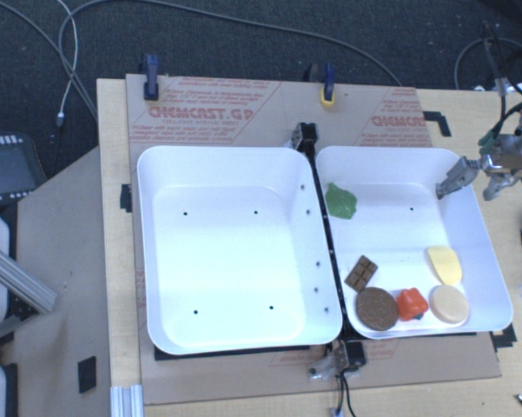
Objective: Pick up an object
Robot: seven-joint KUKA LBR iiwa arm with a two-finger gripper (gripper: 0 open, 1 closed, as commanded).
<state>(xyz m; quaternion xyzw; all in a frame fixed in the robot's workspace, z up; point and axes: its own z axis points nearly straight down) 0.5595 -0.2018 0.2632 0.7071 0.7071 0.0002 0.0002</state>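
- Red print on the brown board (243,102) under the bins reads roughly "CHEMCAST GP"; the smaller lines around it are too fine to read. The same print repeats, tilted, near the right bin's far corner.
- The right bin (399,176) holds all the objects; the left bin (226,181) sits beside it on the counter (113,233).
- A green lump (340,201) lies near the right bin's left wall.
- A brown chocolate bar (361,273) lies with its long axis diagonal, near-left to far-right.
- A brown round cookie (377,308), a red piece (412,303) and a pale round piece (449,304) line the near wall.
- A yellow piece (445,264) points its long axis roughly away from the near wall.
- The gripper (469,174) hangs over the right bin's far right rim; its fingers are spread apart, holding nothing.
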